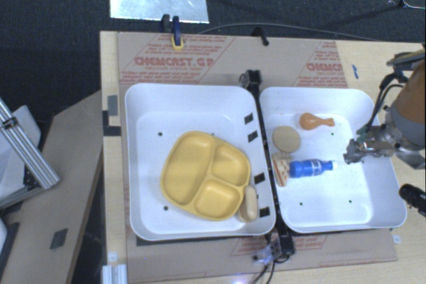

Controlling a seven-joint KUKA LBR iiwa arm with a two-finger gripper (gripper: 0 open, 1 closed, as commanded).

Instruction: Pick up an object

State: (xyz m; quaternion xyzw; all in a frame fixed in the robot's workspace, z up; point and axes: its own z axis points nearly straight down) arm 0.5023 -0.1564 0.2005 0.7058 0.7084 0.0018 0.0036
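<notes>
Blue bottle (pixel 310 168) lies lengthwise left of the pincer (pixel 351 152) — near, apart; whether it's open, I cannot tell.

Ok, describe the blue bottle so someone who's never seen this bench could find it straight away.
Look in the right-hand shallow white bin, toward its left side beside the divider between the bins. The small blue plastic bottle lies on its side there, just below a round tan disc and right of a pale wedge-shaped piece. It is the only blue item in either bin.
</notes>
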